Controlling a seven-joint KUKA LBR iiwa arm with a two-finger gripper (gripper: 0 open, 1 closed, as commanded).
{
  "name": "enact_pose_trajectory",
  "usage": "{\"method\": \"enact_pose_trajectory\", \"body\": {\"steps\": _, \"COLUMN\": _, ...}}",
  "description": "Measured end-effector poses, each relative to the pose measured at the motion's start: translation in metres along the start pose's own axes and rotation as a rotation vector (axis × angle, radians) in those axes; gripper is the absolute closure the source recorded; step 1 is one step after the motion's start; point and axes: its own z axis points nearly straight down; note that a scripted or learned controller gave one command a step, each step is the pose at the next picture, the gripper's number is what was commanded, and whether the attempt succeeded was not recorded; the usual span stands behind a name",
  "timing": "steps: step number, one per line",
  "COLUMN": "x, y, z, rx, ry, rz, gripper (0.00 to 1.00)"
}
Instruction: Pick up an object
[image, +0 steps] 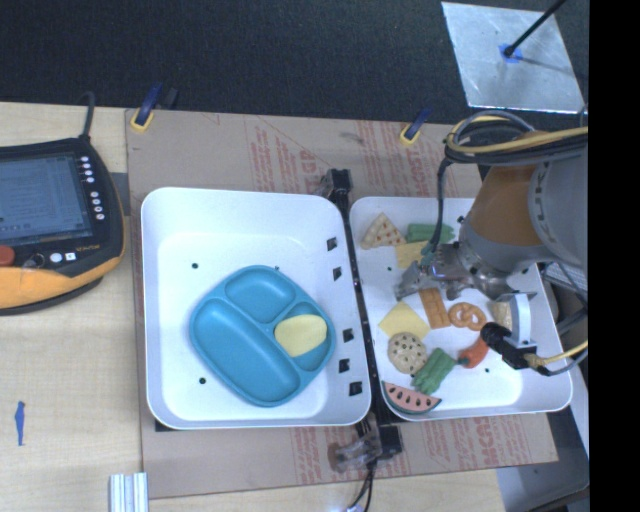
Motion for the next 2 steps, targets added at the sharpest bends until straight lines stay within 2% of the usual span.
{"method": "enact_pose_trajectory", "body": {"steps": 1, "x": -0.001, "y": 0.0, "z": -0.011, "rx": 0.001, "ry": -0.001, "rz": -0.001, "gripper": 1.0}}
{"method": "enact_pose_trajectory", "body": {"steps": 2, "x": 0.077, "y": 0.003, "z": -0.106, "rx": -0.007, "ry": 0.003, "rz": -0.007, "gripper": 1.0}}
